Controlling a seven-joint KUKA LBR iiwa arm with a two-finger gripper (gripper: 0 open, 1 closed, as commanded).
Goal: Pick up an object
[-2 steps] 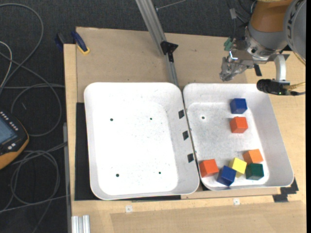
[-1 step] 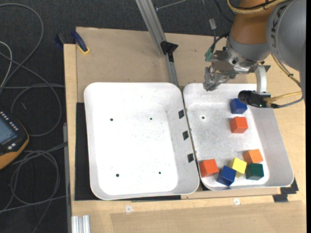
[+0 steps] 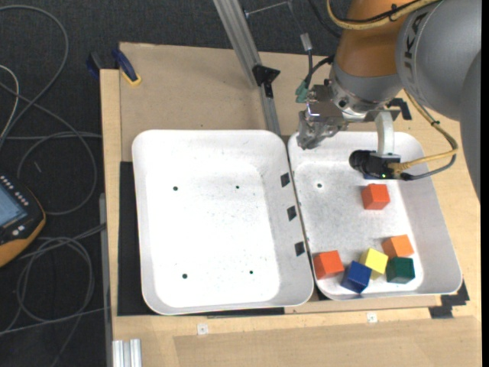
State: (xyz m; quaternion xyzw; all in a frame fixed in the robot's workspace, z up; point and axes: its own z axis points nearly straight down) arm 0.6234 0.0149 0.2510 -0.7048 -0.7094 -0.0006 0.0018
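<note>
Your cubes (image 3: 365, 267) cluster at the right bin's (image 3: 435, 228) lower edge, lower right of frame; gripper (image 3: 312, 134) hovers upper centre, grip state indeterminate, clasping nothing visible.

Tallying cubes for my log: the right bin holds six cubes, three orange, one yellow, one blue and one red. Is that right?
Not quite: the sixth cube is green, not red. The camera view shows it in the right bin beside the yellow cube; the rest is right.
</note>
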